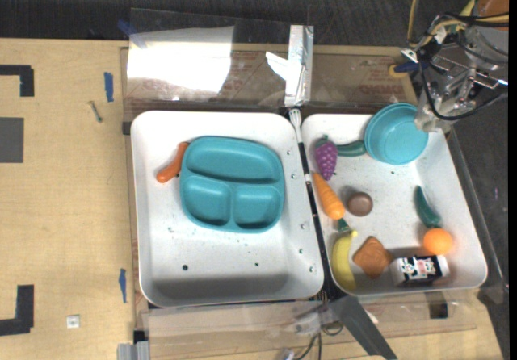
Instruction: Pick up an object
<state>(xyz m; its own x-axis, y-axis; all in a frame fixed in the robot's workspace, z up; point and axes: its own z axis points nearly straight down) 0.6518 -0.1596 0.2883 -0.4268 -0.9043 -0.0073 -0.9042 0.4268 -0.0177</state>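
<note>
Left bin [153,213]: teal tray [230,183]. Right bin [464,213]: teal bowl [393,136], banana [343,260]. Tool [432,112] state unclear.

Left bin [153,265]: divided tray [232,183] at centre, sausage [171,163] touching its left edge. Right bin [468,213]: bowl [394,135] at back; grapes [325,158], carrot [328,196] left of bowl; banana [343,260], bottle [419,268], orange [438,241] in front.

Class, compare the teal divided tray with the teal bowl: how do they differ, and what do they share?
The divided tray lies in the left bin; the bowl sits in the right bin, at its far corner. The divided tray is a rounded rectangle with three compartments; the bowl is round with a single hollow. The divided tray looks larger than the bowl. Both are teal and open side up.
</note>
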